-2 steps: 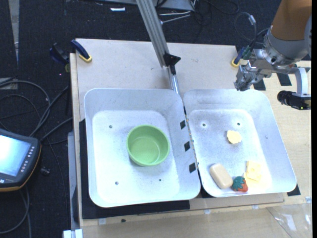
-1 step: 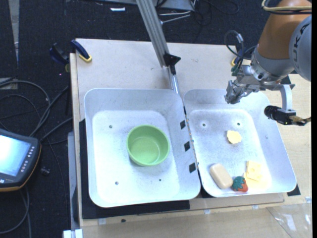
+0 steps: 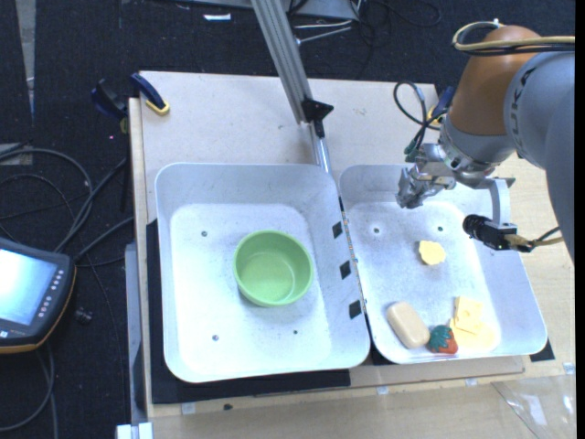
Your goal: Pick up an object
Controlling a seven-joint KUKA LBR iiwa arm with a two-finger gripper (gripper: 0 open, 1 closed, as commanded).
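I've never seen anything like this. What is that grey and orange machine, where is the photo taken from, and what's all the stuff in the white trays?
It is a robot arm, reaching in from the right; its job is to pick up an object. One fixed camera looks down at a slant on the bench. At the arm's tip is a small claw, hanging over the far end of the right bin. Nothing can be seen between its fingers. The left bin holds a green bowl. In the right bin lie a small yellow lump, a tan oblong block, a yellow piece, and a little red and green item, perhaps a toy strawberry.
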